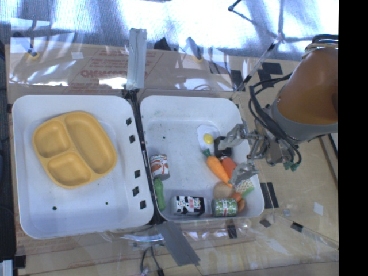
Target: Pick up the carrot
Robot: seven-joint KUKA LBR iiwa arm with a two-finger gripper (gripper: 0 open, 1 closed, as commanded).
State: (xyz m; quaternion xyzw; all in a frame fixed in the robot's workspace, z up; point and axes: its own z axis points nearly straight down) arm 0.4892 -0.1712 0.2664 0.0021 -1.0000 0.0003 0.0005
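Note:
The carrot (217,168) is orange with a green stub at its upper left end and lies at a slant in the right bin (172,119), near that bin's right side. A red piece (229,165) lies against its right flank. My gripper (239,154) hangs just to the right of the carrot and is open. One finger (232,135) is above the carrot's top end, the other finger (245,172) is by its lower end. Nothing is held between them.
In the right bin are a fried egg (207,135), a small can (159,167), a green vegetable (158,193), a milk carton (190,205), a green can (225,207) and a potato (222,190). The left bin (34,211) holds a yellow divided plate (73,148).

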